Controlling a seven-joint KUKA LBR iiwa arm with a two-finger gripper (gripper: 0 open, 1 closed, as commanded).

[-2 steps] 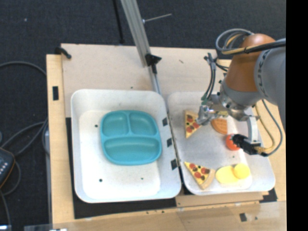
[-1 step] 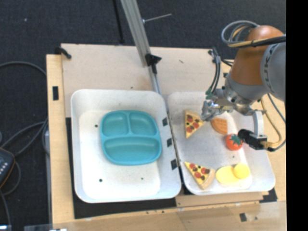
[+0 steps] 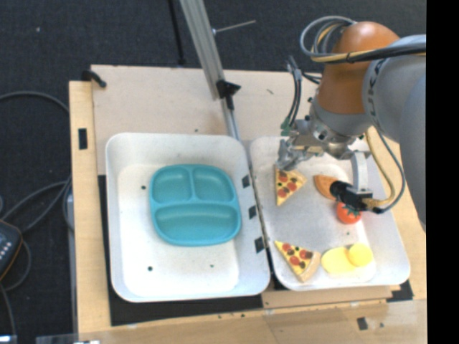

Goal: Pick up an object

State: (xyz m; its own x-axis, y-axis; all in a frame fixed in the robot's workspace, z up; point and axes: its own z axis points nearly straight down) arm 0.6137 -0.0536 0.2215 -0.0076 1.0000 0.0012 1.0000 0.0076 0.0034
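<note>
Reaching in from the right, the grey arm with its orange band bends down over the far part of the right bin, and its gripper hangs just above the upper slice of toy pizza. Whether the gripper is released or clenched cannot be told from this slanted view, and nothing can be seen caught in it. That upper pizza slice lies near the right bin's left wall, its point turned toward the near side. Close to its right sits a small orange toy pastry, and just beyond that a red toy tomato partly covered by a black fitting with cables. A second pizza slice lies at the near left corner of the same bin, with a yellow toy lemon just beside it on the right. The left bin holds a teal divided plate lying flat near its middle, three compartments facing up. A slanted metal post rises from behind the two bins.
</note>
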